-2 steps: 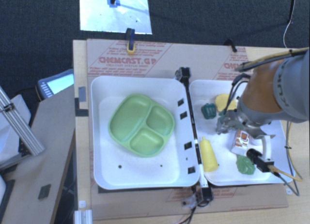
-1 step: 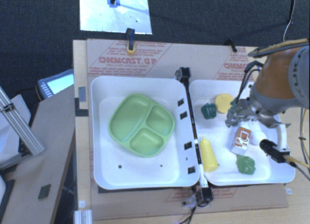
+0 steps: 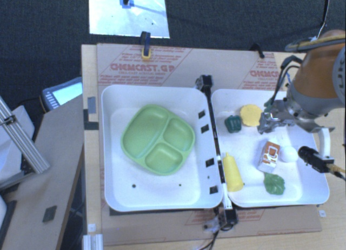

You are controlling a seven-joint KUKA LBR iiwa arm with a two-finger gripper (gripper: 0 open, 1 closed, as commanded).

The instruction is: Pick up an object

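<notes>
Hand [image 3: 268,122] positioned at right of frame over the right bin [image 3: 319,189], above the small carton [image 3: 268,156]; nothing visible between its parts, grip state not discernible. Nearby in that bin: yellow disc [image 3: 251,115], dark green pepper [image 3: 233,123], yellow bottle [image 3: 232,171], green broccoli [image 3: 274,184]. Left bin [image 3: 108,135], centre-left of frame, containing a green divided tray [image 3: 158,139].

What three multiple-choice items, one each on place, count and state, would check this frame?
1. Where does the green divided plate lie?
A. left bin
B. right bin
C. on the bench outside the bins

2. How many compartments does that plate have?
A. two
B. three
C. five

3. How does the yellow bottle lie?
A. standing upright
B. on its side by the divider
C. on the plate

Answers: 1 A, it sits on the left bin floor; 2 B, three hollows show; 3 B, it lies lengthwise in the right bin beside the divider.
</notes>
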